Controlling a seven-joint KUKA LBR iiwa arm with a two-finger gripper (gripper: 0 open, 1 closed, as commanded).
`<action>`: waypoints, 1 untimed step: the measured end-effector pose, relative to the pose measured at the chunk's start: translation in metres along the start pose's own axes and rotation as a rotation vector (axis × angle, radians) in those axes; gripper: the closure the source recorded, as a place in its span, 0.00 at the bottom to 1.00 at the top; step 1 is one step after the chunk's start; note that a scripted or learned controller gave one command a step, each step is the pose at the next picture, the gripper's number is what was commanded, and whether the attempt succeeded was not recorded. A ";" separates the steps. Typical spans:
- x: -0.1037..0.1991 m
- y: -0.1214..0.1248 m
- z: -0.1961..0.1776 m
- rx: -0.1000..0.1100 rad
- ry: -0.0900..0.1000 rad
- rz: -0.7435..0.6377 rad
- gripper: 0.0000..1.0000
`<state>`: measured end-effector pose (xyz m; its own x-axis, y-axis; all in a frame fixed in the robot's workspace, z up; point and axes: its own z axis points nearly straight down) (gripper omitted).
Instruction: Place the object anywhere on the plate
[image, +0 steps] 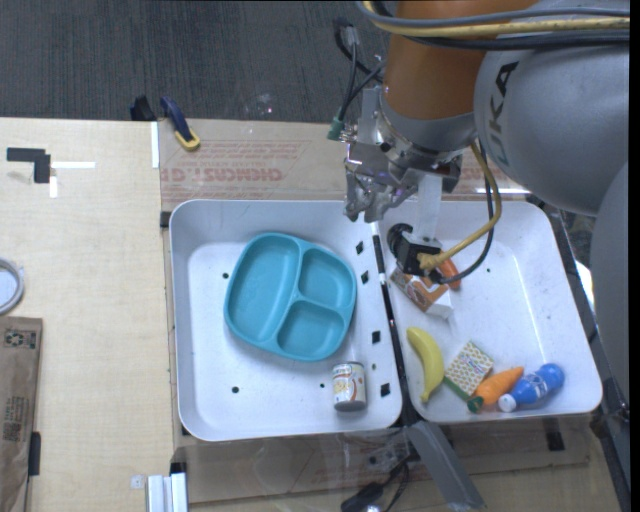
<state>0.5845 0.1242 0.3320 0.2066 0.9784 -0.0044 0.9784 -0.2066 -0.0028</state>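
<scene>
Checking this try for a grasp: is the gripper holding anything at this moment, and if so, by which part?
Nothing shows between the fingers of the gripper, which hangs above the divide between the bins. The blue plate lies bare in the left bin.

The arm (560, 90) is reaching in from the upper right of the camera view, its broad grey body filling that corner. The orange band (430, 60) above the wrist is sitting near the top edge, with dark cables looping over and beside it. Below the band, the grey wrist (425, 125) is narrowing toward the gripper (368, 205), which is pointing down and slightly left. The gripper's metal parts are hanging in shadow, too small and dark to read in detail.
</scene>
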 end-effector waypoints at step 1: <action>0.025 -0.068 -0.054 -0.001 0.000 -0.140 1.00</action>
<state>0.5229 0.1630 0.3857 0.0683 0.9977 -0.0043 0.9977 -0.0683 -0.0027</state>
